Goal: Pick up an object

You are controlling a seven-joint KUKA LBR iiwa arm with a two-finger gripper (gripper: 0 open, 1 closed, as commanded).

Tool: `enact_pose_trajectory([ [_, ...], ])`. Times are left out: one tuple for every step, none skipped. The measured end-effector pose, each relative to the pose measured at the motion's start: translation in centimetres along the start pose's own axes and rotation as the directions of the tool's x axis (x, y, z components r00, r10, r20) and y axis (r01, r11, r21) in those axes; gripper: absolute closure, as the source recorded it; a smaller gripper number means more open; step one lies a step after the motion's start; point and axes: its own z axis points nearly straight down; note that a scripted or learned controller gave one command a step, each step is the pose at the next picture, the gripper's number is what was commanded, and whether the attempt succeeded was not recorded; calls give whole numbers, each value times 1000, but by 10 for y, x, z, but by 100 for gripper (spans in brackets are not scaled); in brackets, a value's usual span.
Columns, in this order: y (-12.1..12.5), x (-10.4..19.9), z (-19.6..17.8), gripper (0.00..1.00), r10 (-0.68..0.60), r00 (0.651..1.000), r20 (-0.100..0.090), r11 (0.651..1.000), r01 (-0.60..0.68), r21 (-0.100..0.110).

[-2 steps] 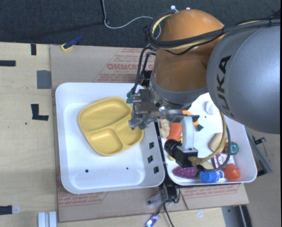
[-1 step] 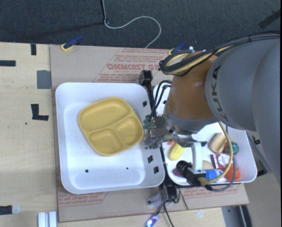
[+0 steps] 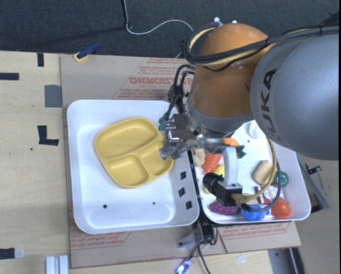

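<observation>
Here, glossy yellow divided tray (image 3: 131, 151), smooth shallow white bin (image 3: 87, 204)

The arm's grey body (image 3: 299, 90) ran off the right edge and, with the orange band (image 3: 230, 67), hid most of the right bin's (image 3: 299, 210) far half. The gripper (image 3: 171, 138) was too dark and cluttered to read at the yellow divided plate's (image 3: 130, 150) right rim. Just right of it, the heap of small toys (image 3: 244, 201) overlapped too much to tell them apart.
</observation>
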Motion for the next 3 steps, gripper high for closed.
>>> enact_pose_trajectory([
  [32, -13, -25, 100, 6, 1000, 3, 1000, -6, 3],
  [31, -13, -23, 0, 6, 1000, 4, 1000, -6, 7],
  [32, -12, -30, 100, 4, 1000, 7, 1000, -4, 14],
])
